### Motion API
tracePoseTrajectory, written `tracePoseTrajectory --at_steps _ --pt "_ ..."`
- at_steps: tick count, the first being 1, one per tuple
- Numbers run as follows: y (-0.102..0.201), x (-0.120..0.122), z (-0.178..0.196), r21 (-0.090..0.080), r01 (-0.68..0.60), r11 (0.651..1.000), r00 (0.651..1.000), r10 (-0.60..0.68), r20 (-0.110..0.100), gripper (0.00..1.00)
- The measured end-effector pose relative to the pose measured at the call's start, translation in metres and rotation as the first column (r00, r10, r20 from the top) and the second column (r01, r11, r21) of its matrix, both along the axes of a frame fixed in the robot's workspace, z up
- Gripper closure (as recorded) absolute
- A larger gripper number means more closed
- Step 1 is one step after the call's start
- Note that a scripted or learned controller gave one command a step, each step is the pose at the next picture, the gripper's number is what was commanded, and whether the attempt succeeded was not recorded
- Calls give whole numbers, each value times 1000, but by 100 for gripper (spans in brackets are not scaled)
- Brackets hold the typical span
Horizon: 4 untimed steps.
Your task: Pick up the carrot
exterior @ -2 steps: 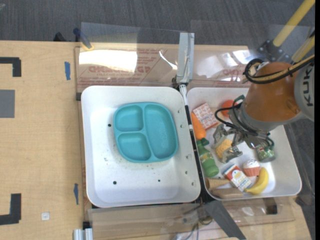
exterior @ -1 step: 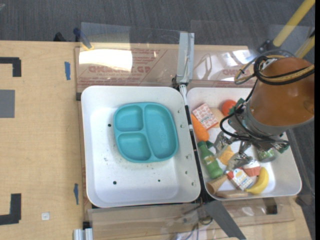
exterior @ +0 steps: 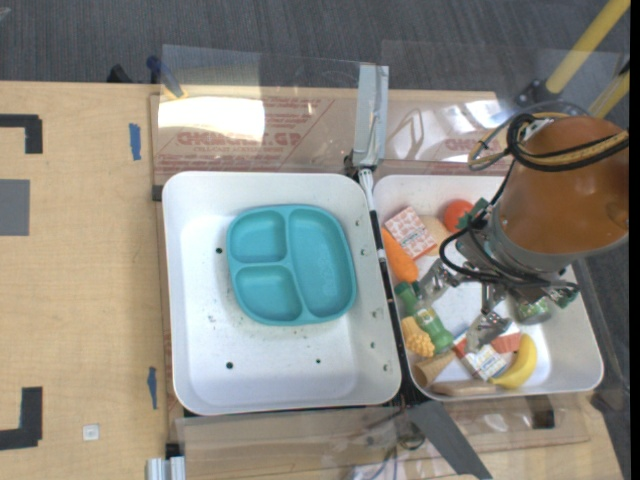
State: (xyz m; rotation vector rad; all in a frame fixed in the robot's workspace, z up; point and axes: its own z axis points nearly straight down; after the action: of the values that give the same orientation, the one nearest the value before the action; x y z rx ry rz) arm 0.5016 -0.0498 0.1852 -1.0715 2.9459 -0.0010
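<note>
Camera view: 2 white bins side by side on the tabletop (exterior: pixel 70 268). Left bin (exterior: pixel 190 368) holds a teal 3-compartment plate (exterior: pixel 291 265), mid-frame. Right bin (exterior: pixel 580 353) sits at right of frame, cluttered with toy food.

Carrot (exterior: pixel 400 259) lies along the right bin's left edge, tilted, just below a red-and-white packet (exterior: pixel 410 231). Green bottle (exterior: pixel 421 310) is just below the carrot, corn cob (exterior: pixel 420 342) below that. Banana (exterior: pixel 518 363) lower right, with a small box (exterior: pixel 487 361) touching it. A red-orange round piece (exterior: pixel 458 213) sits upper centre of the bin.

Arm's orange band (exterior: pixel 565 198) hangs over the bin's right half. Hand (exterior: pixel 490 320) is in the bin's middle, well right of the carrot, above the box. Can't tell how far the hand is open; nothing visibly held.
</note>
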Motion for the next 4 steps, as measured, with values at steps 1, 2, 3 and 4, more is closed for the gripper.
tracePoseTrajectory --at_steps 1,2,3,4 --pt "-44 42 -86 -2 -27 1000 1000 27 8 0" --pt "-42 56 -90 -7 -269 963 963 269 10 0" --pt "-42 56 -90 -7 -269 963 963 269 11 0" --pt "-42 56 -90 -7 -269 963 963 269 11 0"
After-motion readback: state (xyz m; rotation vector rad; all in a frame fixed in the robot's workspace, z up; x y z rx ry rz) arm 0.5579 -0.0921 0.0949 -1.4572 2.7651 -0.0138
